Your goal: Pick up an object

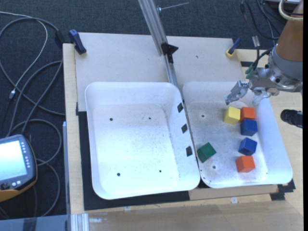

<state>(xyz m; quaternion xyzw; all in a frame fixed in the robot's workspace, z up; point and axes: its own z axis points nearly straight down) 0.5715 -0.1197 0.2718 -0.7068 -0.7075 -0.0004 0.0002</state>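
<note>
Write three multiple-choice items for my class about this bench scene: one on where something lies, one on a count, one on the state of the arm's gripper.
1. Where does the green block lie?
A. In the left bin
B. In the right bin, nearest the divide between the bins
C. On the bench outside the bins

2. How many blocks lie in the right bin?
A. Four
B. Six
C. Eight

3. What is the state of the gripper?
A. Above the right bin's far edge, with no block between its fingers
B. Gripping the yellow block
C. Pressed into the left bin's floor

Answers:
1 B: it sits apart from the others, toward the left bin.
2 B: one green, one yellow, two orange, two blue.
3 A: the fingers hang just above the yellow block, without a block between them.
</note>
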